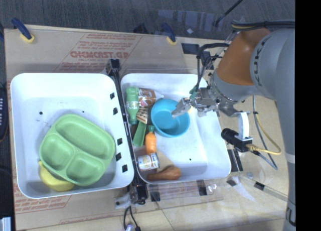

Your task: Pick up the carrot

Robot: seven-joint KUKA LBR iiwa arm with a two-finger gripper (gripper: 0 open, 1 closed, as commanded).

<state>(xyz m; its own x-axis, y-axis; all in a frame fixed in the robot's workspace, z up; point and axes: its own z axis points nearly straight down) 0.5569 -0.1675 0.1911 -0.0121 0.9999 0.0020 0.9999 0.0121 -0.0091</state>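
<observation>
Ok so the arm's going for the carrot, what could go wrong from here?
The carrot is wedged among a small can, a green bottle and the blue bowl, so the hand may hit or grab a neighbour instead. The hand is over the bowl now and could clip its rim while moving across.

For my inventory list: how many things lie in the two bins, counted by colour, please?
Green: 3, tray, bottle, packet
Blue: 1, bowl
Orange: 1, carrot
Yellow: 1, object under tray
Brown: 3, sausage, can, wrapper
Total: 9
</observation>
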